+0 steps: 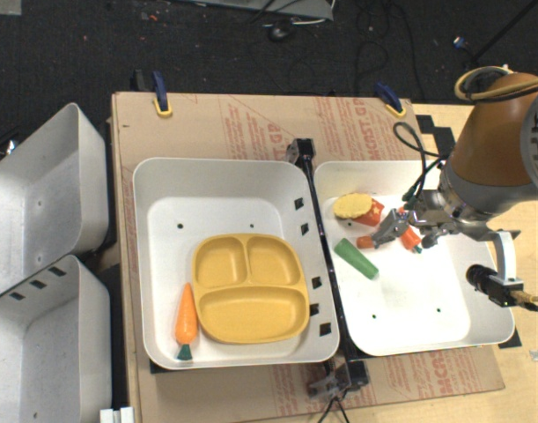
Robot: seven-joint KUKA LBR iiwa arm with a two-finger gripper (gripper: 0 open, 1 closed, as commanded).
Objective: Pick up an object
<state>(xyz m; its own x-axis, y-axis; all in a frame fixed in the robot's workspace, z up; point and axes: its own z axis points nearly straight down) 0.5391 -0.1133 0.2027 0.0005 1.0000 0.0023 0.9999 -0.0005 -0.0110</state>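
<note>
Hovering low in right bin (445, 324), gripper (401, 229) near green block (356, 259), open floor beyond.

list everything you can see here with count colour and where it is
bins: 2, white, side by side on the bench
plate: 1, yellow, three sections, in the left bin
carrot: 1, orange, left bin, beside the plate's left edge
yellow and red food toy: 1, right bin, upper left
green stick: 1, green, right bin, below the yellow toy
board: 1, brown, under the bins
arm: 1, orange and grey, from the right
gripper: 1, over the right bin
</note>
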